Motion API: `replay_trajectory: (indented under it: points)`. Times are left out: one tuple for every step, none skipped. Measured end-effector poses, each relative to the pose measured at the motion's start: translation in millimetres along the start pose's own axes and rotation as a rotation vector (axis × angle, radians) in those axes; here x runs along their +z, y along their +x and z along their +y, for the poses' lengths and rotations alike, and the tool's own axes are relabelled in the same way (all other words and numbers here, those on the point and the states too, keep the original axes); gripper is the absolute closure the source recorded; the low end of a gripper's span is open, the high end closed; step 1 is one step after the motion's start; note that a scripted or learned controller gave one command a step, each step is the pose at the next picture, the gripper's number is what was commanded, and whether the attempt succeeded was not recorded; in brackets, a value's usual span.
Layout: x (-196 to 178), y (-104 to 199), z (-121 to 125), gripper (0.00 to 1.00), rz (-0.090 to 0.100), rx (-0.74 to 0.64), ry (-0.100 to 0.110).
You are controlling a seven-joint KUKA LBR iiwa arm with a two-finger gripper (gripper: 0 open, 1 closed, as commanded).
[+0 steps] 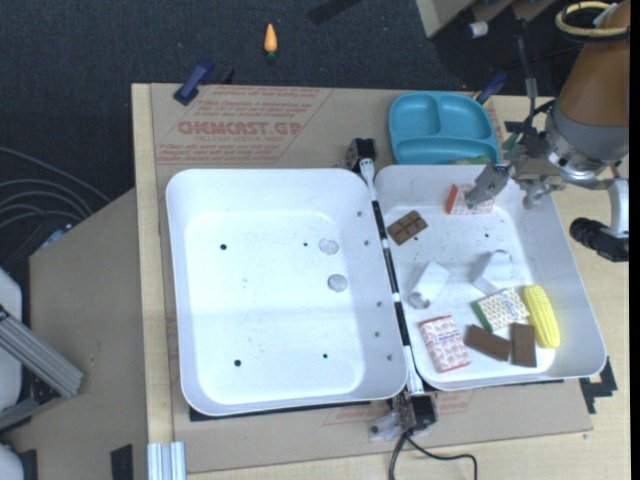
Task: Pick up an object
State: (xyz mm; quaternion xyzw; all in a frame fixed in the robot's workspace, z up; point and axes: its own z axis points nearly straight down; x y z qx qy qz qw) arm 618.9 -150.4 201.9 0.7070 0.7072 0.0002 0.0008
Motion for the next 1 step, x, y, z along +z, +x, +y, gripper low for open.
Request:
replay_trajectory:
  points:
    - [117.4,18.9,3.1,0.0,0.002,0.0,0.002]
